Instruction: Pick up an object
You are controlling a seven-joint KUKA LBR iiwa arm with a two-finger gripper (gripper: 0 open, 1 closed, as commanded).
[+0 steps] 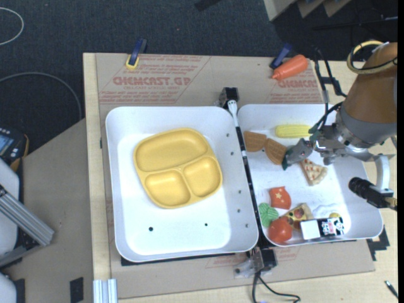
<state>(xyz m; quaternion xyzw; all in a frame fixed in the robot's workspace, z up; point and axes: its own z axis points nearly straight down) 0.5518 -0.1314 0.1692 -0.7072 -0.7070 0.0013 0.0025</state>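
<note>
My gripper hangs over the right bin, reaching in from the right, and stands open. A toy pizza slice lies just below it, not held. Close to its left are two brown food pieces. A yellow corn cob rests behind it by the bin's far wall. Near the front of the bin sit a red pepper, a green piece, a red tomato, a small burger-like toy and a white and black box.
The left bin holds a yellow divided plate. An orange carrot lies on the board behind the right bin, outside it. A black clamp sits between the bins at the back.
</note>
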